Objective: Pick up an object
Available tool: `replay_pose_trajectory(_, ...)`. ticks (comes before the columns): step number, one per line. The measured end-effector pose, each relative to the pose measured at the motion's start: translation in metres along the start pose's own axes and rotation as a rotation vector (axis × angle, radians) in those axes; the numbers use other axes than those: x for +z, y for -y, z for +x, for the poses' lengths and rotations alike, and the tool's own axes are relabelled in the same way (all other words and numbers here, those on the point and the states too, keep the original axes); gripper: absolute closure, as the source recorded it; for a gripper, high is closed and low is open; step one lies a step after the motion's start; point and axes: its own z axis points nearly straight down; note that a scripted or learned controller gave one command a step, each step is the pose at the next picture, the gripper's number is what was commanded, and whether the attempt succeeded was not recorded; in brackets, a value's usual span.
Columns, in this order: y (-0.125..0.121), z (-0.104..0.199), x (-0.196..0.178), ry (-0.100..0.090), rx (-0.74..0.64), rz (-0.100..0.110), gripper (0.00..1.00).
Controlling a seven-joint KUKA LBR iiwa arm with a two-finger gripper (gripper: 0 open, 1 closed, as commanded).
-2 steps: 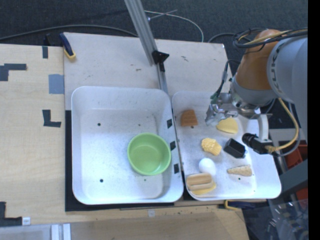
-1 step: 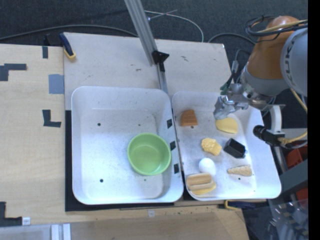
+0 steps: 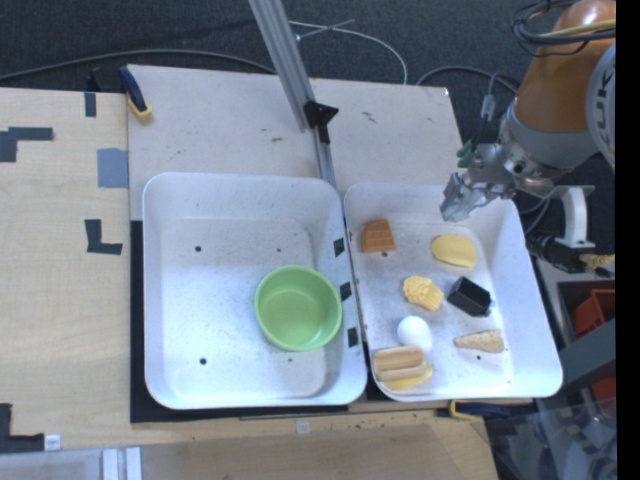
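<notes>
Yellow lemon-like item (image 3: 454, 250) near right bin (image 3: 535, 298) far edge, just below jaws (image 3: 458, 204); jaw state unclear

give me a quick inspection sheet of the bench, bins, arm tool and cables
surface: pale bench board bearing two shallow white bins, left bin and right bin, side by side
job's things: in the right bin, tan bread-like block, yellow oval piece, yellow corn-like lump, small black block, white egg-shaped ball, hot-dog-like bun, tan wedge
clutter: round green plastic bowl in the left bin
grippers: tool above the right bin's far edge, nothing seen between its fingers
cables: thin white cable on dark floor behind bench
surroundings: slanted metal pole
</notes>
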Motion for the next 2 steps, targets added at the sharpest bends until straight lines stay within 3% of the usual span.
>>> replay_pose_trajectory(2,-0.016,0.106,0.015,-0.002,-0.005,0.006,1.0)
